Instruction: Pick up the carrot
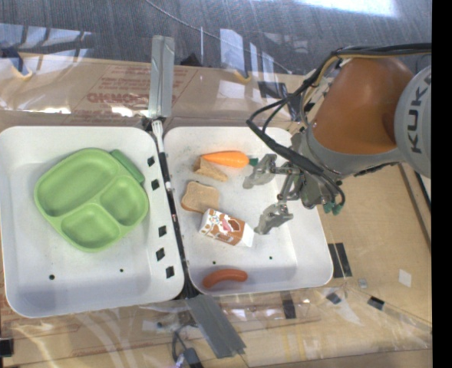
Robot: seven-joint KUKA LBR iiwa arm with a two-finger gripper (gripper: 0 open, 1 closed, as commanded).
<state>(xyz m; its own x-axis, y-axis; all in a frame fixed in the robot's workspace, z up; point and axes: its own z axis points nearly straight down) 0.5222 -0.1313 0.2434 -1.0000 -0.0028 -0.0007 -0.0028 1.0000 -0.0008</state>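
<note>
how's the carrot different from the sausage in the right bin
The carrot is orange and tapered, with a pointed end; the sausage is red-brown, rounded at both ends and slightly curved. The carrot lies near the bin's far side, close to the gripper; the sausage lies at the near wall, apart from it. Both lie flat, roughly crosswise, in the right bin.

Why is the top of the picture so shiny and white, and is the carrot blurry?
In the camera view, bright light glares off clear plastic sheeting behind the bins, washing out patches; the carrot looks fairly sharp, lying in the right bin; the gripper beside it looks a little soft, casting faint shadow.
</note>
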